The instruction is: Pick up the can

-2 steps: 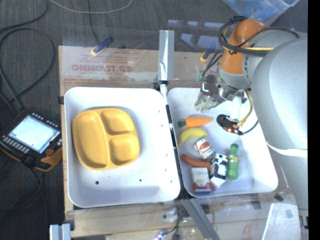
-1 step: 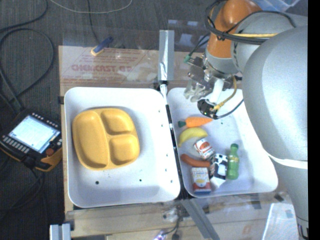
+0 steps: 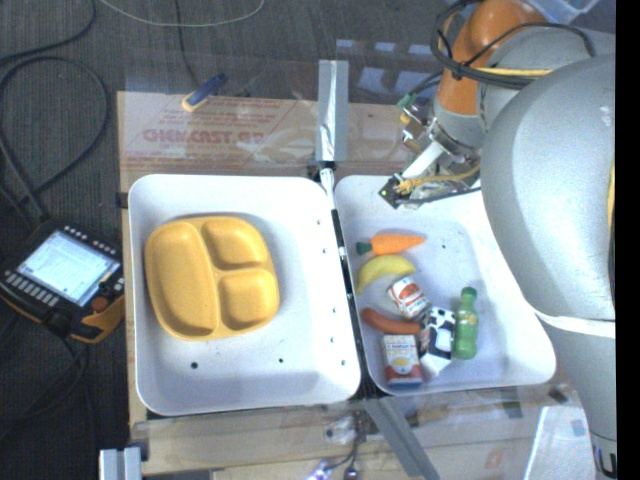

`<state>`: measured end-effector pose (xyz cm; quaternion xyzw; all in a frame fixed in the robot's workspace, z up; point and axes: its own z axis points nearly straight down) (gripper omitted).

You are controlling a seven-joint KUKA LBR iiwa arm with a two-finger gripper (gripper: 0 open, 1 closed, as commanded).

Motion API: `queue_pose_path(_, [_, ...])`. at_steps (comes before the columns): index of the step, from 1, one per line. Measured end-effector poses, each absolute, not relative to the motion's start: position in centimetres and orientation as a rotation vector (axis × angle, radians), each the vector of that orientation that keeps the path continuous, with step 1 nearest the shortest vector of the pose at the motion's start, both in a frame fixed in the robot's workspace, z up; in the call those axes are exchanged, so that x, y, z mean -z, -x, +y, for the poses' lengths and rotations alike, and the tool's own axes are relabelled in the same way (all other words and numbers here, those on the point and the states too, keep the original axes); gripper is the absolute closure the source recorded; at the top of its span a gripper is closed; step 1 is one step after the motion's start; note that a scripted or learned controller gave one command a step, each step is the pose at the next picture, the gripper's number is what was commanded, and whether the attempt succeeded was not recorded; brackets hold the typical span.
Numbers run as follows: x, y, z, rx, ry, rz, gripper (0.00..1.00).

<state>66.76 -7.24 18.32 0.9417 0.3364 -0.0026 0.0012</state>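
Toy groceries crowd the right bin [image 3: 500, 230], and among them the can [image 3: 408, 295], red and white, lies tipped on its side just below the banana [image 3: 385, 269], at about seven o'clock from the gripper [image 3: 404, 192]. That gripper hangs over the bin's upper rim, well apart from the can and with nothing in it; whether it is open or closed I cannot tell from this slant. Its place suggests a hover before descent, not a grasp. A carrot [image 3: 394, 242] lies between gripper and banana, a sausage [image 3: 392, 321] at six o'clock from the can, and a green bottle [image 3: 466, 323] and small carton [image 3: 400, 357] toward four and six o'clock. So close a pile may make a clean pinch awkward. The left bin [image 3: 170, 368] carries a yellow divided tray [image 3: 212, 273], likely a drop spot. Faded red print on the cardboard [image 3: 200, 133] behind seems to read "CHEMKAST", though blur makes this uncertain.
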Motion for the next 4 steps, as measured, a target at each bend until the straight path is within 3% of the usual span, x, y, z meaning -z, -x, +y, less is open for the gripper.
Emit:
queue_pose_path(1, [-9.2,-61.6,-17.6,0.006,-3.117,0.381,1.00])
queue_pose_path(2, [-9.0,-65.5,-11.6,-0.014,-3.121,0.323,1.00])
queue_pose_path(3, [-18.2,-61.5,0.3,0.006,-3.116,0.416,1.00])
queue_pose_path(4, [-9.1,-55.4,-14.3,-0.017,-3.118,0.309,1.00])
